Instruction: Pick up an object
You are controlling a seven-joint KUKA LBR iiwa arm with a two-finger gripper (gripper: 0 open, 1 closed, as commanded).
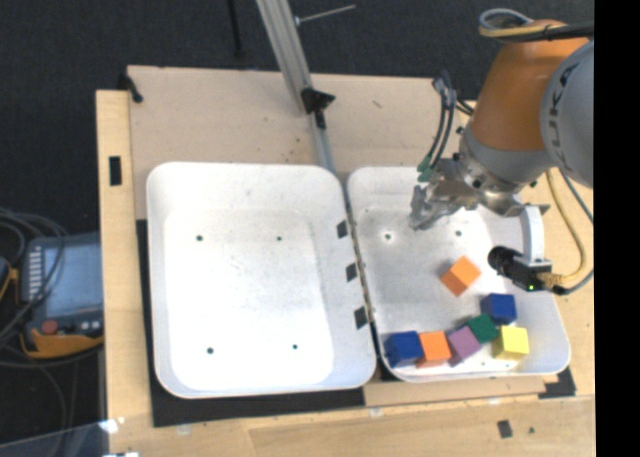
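Above right bin (385,195), fingers (424,213) down

Two bins sit side by side: the left bin (250,275) and the right bin (400,255). Blocks (460,340) cluster along the right bin's lower edge, one block (461,275) above them. The gripper (425,213) hangs over that bin's upper part.

The arm (520,105) hides the right bin's (395,195) far right corner; its pincer (425,213) is too small to read.
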